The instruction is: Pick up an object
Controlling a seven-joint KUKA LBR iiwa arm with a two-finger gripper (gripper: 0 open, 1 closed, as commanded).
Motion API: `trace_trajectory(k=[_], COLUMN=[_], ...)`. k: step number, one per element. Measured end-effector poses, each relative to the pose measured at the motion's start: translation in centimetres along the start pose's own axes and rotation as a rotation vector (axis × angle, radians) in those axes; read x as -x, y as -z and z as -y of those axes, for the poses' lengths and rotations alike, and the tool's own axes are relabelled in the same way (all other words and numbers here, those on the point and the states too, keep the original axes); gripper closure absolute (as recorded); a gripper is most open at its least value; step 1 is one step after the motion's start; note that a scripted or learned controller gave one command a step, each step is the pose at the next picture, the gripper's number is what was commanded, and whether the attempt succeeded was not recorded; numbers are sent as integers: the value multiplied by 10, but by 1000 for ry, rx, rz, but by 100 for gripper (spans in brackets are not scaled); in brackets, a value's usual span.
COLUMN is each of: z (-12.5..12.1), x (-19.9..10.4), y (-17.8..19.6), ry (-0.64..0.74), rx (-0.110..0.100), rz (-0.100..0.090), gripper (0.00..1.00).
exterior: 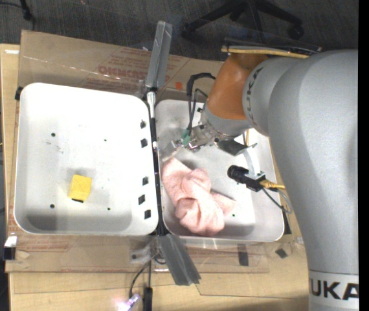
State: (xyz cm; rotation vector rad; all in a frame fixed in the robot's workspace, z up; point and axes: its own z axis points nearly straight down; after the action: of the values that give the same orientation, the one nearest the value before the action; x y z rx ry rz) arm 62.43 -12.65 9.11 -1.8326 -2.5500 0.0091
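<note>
Hand [193, 138] at the end of the grey arm [314, 141] sits low in the far part of the right bin [265, 222], close to the wall that bin shares with the left bin [74, 122]; whether it is spread or pressed together I cannot tell from this slanting look down, and nothing shows pinched in it. Just nearer the camera than the hand lies a pink cloth [194, 198], bunched into a soft heap along the left side of the right bin, and I judge it the likeliest thing to be picked; a small yellow block [80, 187] lies well apart in the left bin. What could go wrong: the hand stands by the cloth's far end and not over its bulk, so a grab there might catch only a thin fold that slips out on the lift, or meet bare bin floor; the dividing wall close by could also get in its way. The cloth has no true front; its long axis runs slantwise from the far left, near the hand, toward the near right, and it is thicker at the near end
</note>
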Motion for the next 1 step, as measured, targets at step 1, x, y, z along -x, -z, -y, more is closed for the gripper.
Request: trace_trajectory(k=[1], z=[-26], x=[27], y=[2], ry=[65], rx=[5], rz=[-2], gripper=[0])
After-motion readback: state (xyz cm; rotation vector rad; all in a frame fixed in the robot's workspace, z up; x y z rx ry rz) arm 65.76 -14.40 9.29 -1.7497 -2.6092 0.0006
